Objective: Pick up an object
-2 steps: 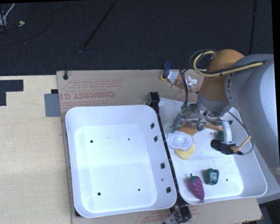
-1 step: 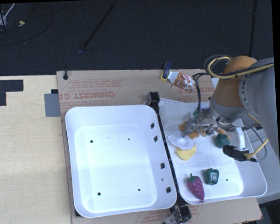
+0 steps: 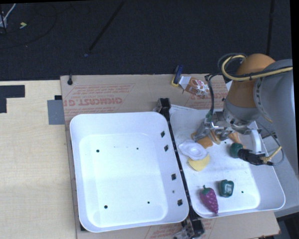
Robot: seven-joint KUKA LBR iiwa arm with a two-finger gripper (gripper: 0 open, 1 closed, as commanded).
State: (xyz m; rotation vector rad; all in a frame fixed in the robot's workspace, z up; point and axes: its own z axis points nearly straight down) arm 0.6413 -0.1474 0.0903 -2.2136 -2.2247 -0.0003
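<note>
My gripper (image 3: 213, 131) reaches down into the upper part of the right bin (image 3: 271, 202), with the grey arm and its orange band above it at the right. Its fingers sit over an orange piece (image 3: 202, 140) near the bin's upper middle. A white round object (image 3: 192, 150) lies just left of that, with a yellow piece (image 3: 199, 163) below it. A purple bunch of grapes (image 3: 209, 199) and a green pepper (image 3: 226, 188) lie near the bin's front. A small dark green object (image 3: 235, 149) rests right of the gripper.
The left bin (image 3: 83, 145) stands beside the right one, with a black divider (image 3: 174, 160) between them. A small packet (image 3: 196, 87) and a blue-yellow item (image 3: 177, 76) lie on the cardboard behind the bins. Black cables (image 3: 254, 157) trail at the arm's right.
</note>
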